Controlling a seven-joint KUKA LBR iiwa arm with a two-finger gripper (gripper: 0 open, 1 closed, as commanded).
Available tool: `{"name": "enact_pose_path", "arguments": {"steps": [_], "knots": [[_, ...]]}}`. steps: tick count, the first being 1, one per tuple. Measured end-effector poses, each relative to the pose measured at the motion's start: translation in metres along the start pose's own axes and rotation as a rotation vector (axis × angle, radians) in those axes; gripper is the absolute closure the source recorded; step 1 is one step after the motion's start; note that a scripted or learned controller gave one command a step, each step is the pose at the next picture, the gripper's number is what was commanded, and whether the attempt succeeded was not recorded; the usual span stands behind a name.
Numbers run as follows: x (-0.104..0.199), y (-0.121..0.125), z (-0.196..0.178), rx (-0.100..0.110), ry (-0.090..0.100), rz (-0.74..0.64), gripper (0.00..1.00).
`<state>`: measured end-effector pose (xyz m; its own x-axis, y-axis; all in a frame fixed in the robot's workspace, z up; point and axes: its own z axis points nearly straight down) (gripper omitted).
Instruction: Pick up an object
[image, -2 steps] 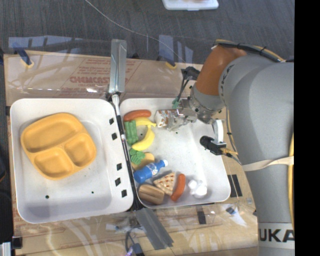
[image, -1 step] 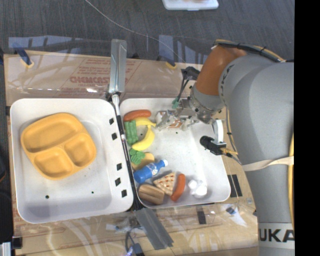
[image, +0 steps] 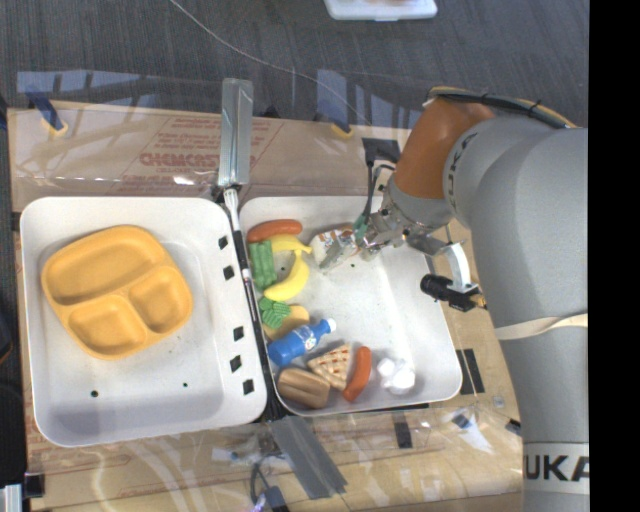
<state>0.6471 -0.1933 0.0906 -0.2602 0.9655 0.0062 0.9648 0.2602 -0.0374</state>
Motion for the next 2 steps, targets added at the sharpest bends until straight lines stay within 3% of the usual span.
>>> {"name": "enact_pose_path", "arguments": {"steps": [1, 2], "knots": [[-0.001, 0.002, -0.012, -0.008, -0.008, -0.004, 1.00], [0.038, 0.012, 0.002, -0.020, 0.004, 0.363, 1.00]]}}
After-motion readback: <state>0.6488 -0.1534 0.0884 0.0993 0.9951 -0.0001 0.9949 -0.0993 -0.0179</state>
